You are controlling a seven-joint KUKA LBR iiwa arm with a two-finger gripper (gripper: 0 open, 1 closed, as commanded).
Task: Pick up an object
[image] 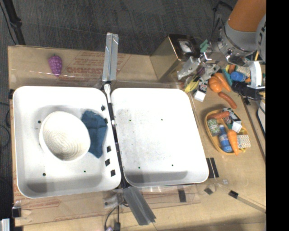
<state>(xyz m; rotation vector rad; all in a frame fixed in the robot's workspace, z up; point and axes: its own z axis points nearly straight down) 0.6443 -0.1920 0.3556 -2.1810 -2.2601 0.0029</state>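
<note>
In the left bin lies a round white woven dome. A crumpled dark blue cloth rests against its right side. The right bin sits beside it. The grey arm with its orange band comes in at the top right. Its gripper hangs outside both bins, beyond the right bin's far right corner, over a heap of small toys. Clutter around it hides how it stands.
A purple grape-like toy lies on the cardboard behind the left bin. Orange toy vegetables and a yellow bowl of small items sit right of the right bin. A brown box stands near the gripper.
</note>
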